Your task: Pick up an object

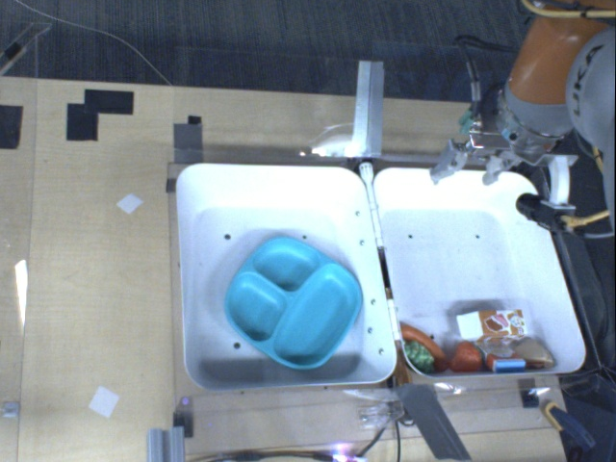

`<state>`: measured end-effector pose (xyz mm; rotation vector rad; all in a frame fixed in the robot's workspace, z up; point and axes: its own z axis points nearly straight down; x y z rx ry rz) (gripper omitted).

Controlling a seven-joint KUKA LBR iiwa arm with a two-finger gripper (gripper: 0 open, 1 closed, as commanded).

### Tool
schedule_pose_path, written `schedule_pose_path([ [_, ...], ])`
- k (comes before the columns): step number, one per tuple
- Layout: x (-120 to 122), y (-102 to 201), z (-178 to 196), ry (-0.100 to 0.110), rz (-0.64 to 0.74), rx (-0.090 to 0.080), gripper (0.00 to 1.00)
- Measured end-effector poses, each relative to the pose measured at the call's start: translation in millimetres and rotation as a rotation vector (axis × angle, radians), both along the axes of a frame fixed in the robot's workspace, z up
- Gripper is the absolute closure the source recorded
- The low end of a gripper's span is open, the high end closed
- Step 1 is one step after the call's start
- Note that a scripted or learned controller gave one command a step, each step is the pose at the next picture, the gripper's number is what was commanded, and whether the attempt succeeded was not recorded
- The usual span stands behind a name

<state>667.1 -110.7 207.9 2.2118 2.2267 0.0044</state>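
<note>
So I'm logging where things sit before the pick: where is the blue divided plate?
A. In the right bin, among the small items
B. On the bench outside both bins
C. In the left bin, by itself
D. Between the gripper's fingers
C: the blue divided plate lies on the floor of the left bin, while the small items crowd the right bin's near edge.

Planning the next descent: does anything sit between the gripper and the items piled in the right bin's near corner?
Nothing visible does. The gripper hangs over the right bin's far rim; bare floor separates it from the pile.
</note>
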Motion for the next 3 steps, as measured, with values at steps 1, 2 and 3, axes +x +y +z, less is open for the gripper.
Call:
schedule_pose_path([
  [1, -61, -31, -111, 0.002, -0.061, 0.0, 0.0],
  [2, -137, -21, -119, -0.005, -0.044, -0.001, 0.0],
  [3, -177, -72, -119, -0.008, 0.062, -0.005, 0.0],
])
